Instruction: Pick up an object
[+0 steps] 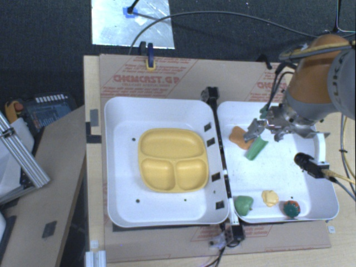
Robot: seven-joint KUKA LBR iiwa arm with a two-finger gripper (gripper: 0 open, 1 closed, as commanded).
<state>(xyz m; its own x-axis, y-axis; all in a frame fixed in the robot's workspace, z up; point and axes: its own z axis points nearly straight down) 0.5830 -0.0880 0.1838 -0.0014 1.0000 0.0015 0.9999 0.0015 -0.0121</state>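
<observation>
My gripper (266, 131) hangs over the upper part of the right bin (328, 204), reaching in from the right. Just below and left of it lies a green block (256, 148), tilted, touching or almost touching the gripper's lower edge. An orange piece (239, 137) sits right beside the green block on its left. Whether the block is gripped cannot be made out from this angle. Near the bin's front edge lie a green rounded item (243, 204), a small yellow item (270, 197) and a red-and-green item (291, 208).
The left bin (119, 143) holds a yellow divided plate (172, 160). A black divider with clips (218, 149) runs between the bins. A black connector on a cable (309, 165) hangs over the right bin's right side.
</observation>
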